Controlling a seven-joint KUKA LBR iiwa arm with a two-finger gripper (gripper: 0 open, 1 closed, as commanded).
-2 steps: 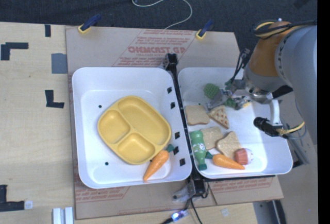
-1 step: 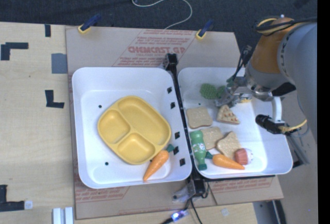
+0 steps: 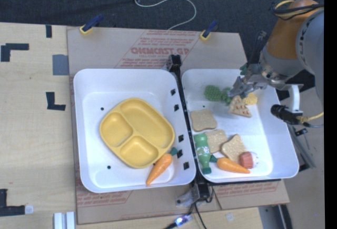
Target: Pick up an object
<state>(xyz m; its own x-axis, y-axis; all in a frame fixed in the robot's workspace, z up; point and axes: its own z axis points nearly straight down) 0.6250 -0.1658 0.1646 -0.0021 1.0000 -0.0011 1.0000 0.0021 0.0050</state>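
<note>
Nearest the camera, an orange carrot [image 3: 159,168] lies in the left bin [image 3: 84,117] beside a yellow tray [image 3: 137,131]. In the right bin [image 3: 276,133], a pizza slice [image 3: 240,108] sits directly beneath the gripper [image 3: 238,91], touching it; grip unclear.

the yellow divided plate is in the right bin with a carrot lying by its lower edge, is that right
Not quite. The camera view shows the yellow divided plate in the left bin, not the right one. The rest holds: a carrot lies by the plate's lower edge.
</note>
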